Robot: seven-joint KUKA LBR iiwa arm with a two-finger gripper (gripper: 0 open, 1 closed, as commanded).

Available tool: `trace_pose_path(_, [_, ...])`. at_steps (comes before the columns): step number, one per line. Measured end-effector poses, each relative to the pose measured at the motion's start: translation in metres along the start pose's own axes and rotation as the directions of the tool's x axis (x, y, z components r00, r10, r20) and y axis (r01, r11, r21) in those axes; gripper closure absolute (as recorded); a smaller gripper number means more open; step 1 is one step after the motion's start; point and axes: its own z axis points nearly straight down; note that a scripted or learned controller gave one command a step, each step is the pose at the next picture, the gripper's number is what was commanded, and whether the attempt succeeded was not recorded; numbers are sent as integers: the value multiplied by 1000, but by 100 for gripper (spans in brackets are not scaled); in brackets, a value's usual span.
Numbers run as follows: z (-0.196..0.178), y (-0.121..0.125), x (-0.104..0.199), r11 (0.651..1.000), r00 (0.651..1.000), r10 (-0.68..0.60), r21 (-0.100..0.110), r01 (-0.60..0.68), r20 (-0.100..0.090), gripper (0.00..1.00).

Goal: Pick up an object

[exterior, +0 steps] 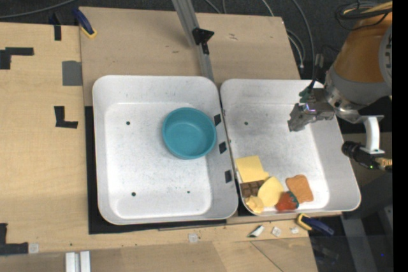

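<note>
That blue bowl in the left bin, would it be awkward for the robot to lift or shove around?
The blue bowl looks rigid and probably light, like moulded plastic. Its smooth round wall may slip from a two-finger pinch unless gripped over the rim. Sitting upright and wide on the left bin, it would likely slide rather than tip if pushed.

Toy food (271,186) is crowding the right bin's (331,137) near corner; open room is lying around the blue bowl (188,132).

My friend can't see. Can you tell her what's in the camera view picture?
A robot arm's hand hangs over the right white bin, far from the small food-like pieces piled in its near corner. The left white bin holds a blue bowl.
</note>
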Motion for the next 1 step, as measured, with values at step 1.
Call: trace_pose_path(1, [4,4,63,1000,1000,-2,-1,2,0,100])
